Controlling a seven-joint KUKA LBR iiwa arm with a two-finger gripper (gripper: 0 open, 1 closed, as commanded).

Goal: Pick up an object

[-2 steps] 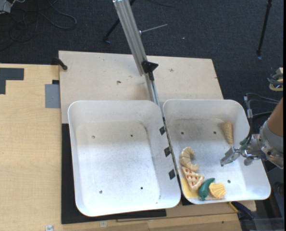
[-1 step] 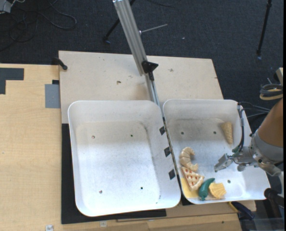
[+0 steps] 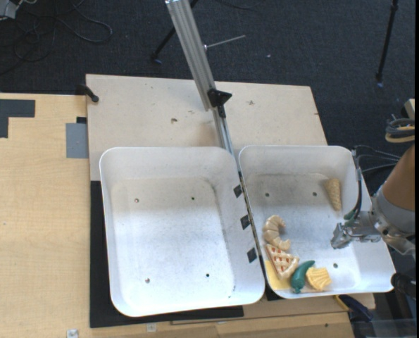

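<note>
Altogether five toy foods lie in the right bin; gripper state unclear.

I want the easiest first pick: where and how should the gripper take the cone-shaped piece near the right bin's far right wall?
Probably across the cone-shaped piece at its middle, coming straight down. It lies flat and alone, long axis running roughly toward the camera, so the fingers should close across its narrow width. The right bin wall stands close on its right, so clearance there looks tight.

Single fixed camera, mounted above the desk and angled downward at a slant. Both white bins, left bin and right bin, are framed from moderate distance, with dark floor included beyond.
</note>
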